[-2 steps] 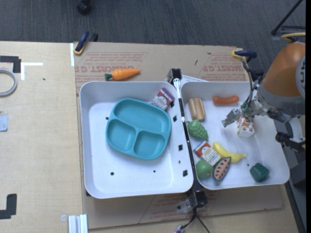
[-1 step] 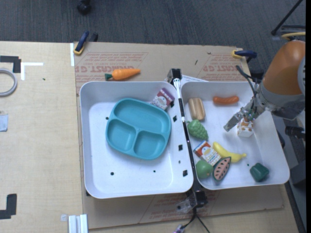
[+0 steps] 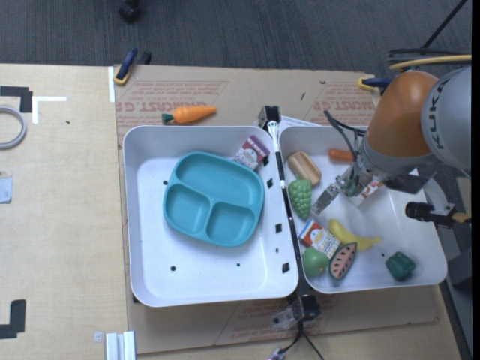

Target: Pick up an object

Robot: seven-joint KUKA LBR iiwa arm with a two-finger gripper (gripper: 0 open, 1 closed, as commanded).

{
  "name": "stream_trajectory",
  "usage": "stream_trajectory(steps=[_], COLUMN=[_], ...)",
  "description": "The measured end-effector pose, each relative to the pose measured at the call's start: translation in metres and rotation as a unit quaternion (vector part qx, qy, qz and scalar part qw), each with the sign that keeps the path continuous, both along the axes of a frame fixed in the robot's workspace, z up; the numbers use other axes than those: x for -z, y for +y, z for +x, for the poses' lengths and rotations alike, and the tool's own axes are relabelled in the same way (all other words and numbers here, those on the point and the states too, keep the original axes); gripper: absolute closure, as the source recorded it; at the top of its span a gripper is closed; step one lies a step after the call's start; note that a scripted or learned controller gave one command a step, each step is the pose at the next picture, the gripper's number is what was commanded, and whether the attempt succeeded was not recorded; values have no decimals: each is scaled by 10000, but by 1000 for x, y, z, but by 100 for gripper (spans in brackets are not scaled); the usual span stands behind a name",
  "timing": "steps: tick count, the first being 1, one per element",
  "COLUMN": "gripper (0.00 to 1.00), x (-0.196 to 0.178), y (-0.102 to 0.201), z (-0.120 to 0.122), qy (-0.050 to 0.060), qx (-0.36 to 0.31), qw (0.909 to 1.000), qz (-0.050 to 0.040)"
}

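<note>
Hanging over the right bin, the gripper points down-left, and honestly I can't tell how its fingers stand from this angle. Its tip sits just beside the green grapes, with the bread roll a bit above those. Right below the tip there's a small snack packet, a banana, a watermelon slice and a green apple. A dark green block sits off in the lower right corner. The left bin has a teal divided plate and a little packet at its top edge. An orange carrot lies on the cardboard above that bin.
</note>
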State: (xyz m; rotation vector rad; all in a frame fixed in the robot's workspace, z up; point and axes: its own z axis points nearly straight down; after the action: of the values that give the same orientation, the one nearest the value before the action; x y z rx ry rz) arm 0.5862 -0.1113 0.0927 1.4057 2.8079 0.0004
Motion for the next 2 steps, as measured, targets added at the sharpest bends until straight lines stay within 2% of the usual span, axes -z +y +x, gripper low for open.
stream_trajectory(steps=[1,2], gripper=[0,0], x=[0,-1], y=[-8,8], z=[3,44], qy=[-8,-3], qx=[-959,-487], qw=[9954,9988], qz=[-3,-22])
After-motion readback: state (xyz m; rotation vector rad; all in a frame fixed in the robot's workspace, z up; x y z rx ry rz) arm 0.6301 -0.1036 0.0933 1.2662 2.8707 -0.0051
